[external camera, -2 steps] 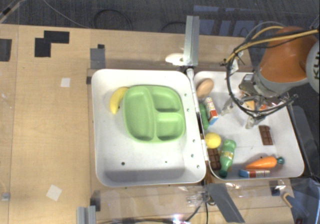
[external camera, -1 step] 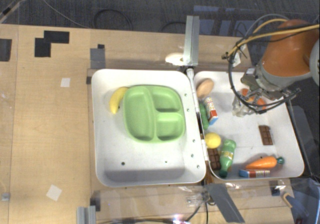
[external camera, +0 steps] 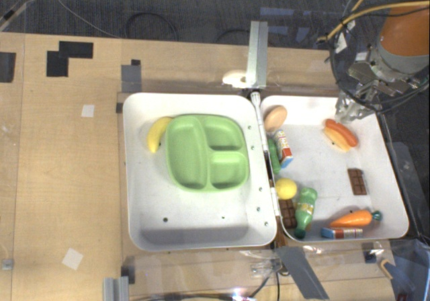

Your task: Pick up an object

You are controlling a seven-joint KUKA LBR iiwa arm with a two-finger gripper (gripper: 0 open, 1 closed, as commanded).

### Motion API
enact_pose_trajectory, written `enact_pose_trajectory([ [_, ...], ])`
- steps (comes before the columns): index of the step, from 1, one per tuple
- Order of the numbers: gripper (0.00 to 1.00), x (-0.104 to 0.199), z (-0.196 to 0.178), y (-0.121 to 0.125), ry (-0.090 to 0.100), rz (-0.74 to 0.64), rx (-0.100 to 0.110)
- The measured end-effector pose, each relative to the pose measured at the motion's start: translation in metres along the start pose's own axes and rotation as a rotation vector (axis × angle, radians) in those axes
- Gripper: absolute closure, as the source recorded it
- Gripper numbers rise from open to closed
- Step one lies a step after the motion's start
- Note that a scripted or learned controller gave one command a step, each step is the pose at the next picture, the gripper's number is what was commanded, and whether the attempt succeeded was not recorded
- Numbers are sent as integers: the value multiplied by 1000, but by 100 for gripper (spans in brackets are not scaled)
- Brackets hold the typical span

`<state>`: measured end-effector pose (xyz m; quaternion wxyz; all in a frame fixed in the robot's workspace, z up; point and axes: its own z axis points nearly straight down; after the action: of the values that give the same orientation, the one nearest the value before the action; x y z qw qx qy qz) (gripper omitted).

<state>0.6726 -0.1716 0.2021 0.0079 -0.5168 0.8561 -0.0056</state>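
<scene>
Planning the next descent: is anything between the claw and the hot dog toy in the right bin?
Nothing visible stands between them. The claw hangs over the right bin's far right corner, and the hot dog toy lies just beside it on bare bin floor. The chocolate bar lies nearer the camera, out of the way.

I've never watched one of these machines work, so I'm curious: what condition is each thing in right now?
Gripper: hanging above the right bin's top edge, beside the hot dog.
Hot dog: lying loose in the right bin.
Green tray: flat in the left bin, compartments facing up.
Banana: lying against the tray's left edge.
Carrot: lying on its side.
Green bottle: lying down.
</scene>
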Motion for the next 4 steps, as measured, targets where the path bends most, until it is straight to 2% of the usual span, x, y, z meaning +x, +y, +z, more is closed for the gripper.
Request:
enact_pose_trajectory([
  [1, 0, 0, 4, 2, 1, -1, -8],
  [2, 0, 30, 104, 46, 2, -34, -8],
  [3, 0, 35, 112, 44, 1, -21, -7],
  [4, 0, 22, 112, 44, 1, -68, -6],
])
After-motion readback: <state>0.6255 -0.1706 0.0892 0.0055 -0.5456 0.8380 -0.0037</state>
